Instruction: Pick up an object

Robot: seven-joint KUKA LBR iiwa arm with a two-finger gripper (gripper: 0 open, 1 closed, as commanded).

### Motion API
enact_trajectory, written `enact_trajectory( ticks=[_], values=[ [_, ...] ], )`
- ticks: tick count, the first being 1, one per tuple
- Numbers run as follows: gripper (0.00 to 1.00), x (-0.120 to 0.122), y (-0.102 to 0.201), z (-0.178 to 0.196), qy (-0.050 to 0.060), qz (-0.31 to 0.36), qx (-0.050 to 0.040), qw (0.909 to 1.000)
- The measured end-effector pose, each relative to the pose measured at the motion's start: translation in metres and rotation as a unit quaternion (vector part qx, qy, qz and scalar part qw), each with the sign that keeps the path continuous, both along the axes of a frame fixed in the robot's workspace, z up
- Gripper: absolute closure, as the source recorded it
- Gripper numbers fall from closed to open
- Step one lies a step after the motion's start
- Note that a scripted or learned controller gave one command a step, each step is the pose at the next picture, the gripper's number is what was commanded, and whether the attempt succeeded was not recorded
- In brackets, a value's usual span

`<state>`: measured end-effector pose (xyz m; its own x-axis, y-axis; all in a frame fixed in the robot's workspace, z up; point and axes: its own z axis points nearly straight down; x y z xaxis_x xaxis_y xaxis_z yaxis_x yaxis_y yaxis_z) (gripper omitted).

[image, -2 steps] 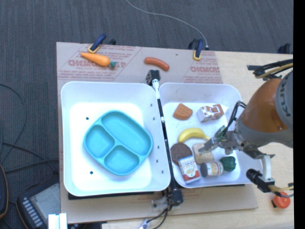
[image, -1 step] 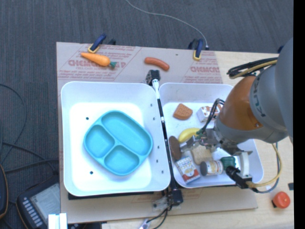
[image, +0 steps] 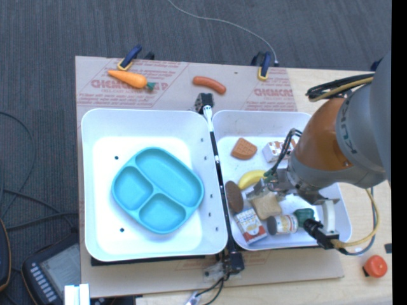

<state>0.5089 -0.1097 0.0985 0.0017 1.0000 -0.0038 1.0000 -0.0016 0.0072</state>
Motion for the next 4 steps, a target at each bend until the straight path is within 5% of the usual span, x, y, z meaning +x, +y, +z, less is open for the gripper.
enact_trajectory(
  ticks=[1, 2, 4],
  values=[
    [1.0, 0.064, 0.058, 0.086, 0.003, 0.002, 0.0017, 1.0],
    [1.0, 0.012, 0.102, 0.096, 0.004, 0.002, 0.0016, 1.0],
    [1.0, 0.012, 0.102, 0.115, 0.005, 0.001, 0.0005, 1.0]
  ],
)
